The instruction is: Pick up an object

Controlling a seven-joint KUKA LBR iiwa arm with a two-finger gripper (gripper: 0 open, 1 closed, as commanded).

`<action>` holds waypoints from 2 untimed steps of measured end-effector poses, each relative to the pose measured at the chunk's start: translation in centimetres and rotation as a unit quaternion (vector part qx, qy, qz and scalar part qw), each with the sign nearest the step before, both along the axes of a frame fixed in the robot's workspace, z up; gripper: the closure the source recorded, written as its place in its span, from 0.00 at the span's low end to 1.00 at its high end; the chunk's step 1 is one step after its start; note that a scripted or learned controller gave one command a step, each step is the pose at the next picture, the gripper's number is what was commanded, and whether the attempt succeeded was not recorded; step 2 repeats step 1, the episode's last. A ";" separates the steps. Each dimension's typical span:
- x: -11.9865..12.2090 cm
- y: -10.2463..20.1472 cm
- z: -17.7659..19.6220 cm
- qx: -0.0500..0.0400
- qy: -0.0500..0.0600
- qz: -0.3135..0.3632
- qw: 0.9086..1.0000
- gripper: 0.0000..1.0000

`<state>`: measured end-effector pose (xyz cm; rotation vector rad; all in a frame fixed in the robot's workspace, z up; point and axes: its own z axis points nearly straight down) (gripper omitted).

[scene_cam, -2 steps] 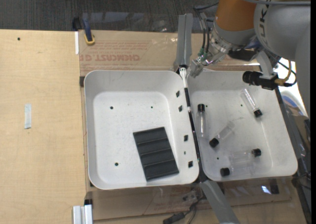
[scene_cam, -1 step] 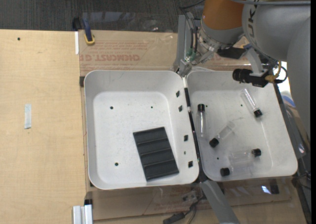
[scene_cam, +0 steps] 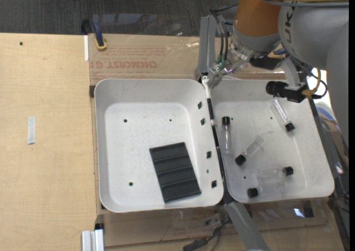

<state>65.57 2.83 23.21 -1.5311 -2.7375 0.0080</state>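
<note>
Several clear vials with black caps lie scattered in the right bin [scene_cam: 310, 189]: one [scene_cam: 226, 132] close to the divider, one [scene_cam: 279, 112] at the back right, one [scene_cam: 250, 149] in the middle, and two [scene_cam: 274, 175] near the front. A black ribbed block [scene_cam: 175, 172] lies flat in the left bin [scene_cam: 111, 100], toward its front. My gripper [scene_cam: 213, 75] hangs over the back end of the rims where the two bins meet, well behind the vials and the block. Nothing is visibly held in it.
The grey arm with its orange band [scene_cam: 260, 0] fills the upper right, and a black fitting [scene_cam: 280, 88] on it juts over the right bin's back. Brown cardboard [scene_cam: 144, 59] lies behind the bins. Bare wooden bench [scene_cam: 44, 133] spreads to the left.
</note>
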 end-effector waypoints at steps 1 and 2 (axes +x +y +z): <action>0.1 0.0 0.4 -0.001 0.003 0.001 1.000 1.00; 0.1 0.0 0.4 -0.001 0.003 0.001 1.000 1.00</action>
